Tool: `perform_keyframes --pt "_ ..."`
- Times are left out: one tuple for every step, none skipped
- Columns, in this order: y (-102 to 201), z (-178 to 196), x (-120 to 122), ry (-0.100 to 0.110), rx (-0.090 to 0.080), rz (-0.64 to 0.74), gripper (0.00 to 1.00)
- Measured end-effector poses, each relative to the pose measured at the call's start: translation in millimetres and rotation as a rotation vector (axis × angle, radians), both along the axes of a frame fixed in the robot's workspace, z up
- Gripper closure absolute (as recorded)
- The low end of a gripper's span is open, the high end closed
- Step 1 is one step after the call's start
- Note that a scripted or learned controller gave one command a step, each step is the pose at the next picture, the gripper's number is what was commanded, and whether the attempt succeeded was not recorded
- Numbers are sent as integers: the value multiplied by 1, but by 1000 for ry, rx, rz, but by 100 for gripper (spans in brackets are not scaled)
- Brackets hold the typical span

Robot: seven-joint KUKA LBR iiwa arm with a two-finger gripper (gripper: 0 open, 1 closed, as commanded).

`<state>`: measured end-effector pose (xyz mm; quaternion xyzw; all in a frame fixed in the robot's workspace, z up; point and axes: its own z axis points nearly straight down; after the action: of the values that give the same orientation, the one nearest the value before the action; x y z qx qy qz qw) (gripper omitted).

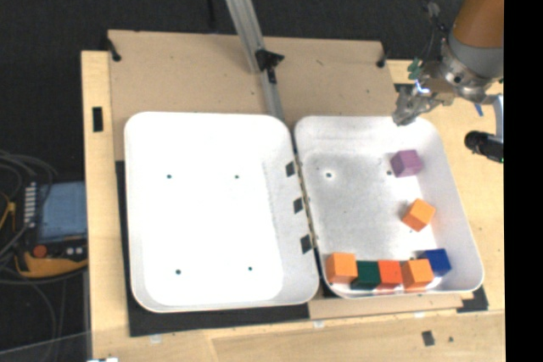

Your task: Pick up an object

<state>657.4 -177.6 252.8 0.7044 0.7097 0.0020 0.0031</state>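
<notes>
Dark floor surrounds a pale wooden bench [97, 208], on which two shallow white bins sit side by side. Largest is the left bin [212, 208], whose bare floor is marked by a few small dark dots. Touching its right edge along a row of dark clips, the right bin [339, 182] holds all the loose pieces.

From the right, the grey arm [479, 21] with its orange band reaches in, its upper part cut off by the frame's top and right edge. Its gripper [410, 108] hangs over the far right corner of the right bin; the fingers are small and blurred against the rim, so whether they are spread or closed cannot be told, and nothing is visible between them.

A grey metal pole [242, 8] slants from the far edge down to the bins' junction.

Within the right bin, a purple block [406, 162] lies near the gripper, apart from it. An orange block [417, 214] sits nearer. Along the near wall runs a tight row: orange cube [342, 266], green cube [366, 274], two more orange pieces hard to separate, and a blue cube [436, 260] at the right end.
</notes>
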Motion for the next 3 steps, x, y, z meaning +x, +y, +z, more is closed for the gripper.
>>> perform_keyframes --pt "56 8 -5 6 3 -1 100" --pt "116 -4 -6 8 2 -1 100" --pt "167 -16 -2 11 2 -1 100"
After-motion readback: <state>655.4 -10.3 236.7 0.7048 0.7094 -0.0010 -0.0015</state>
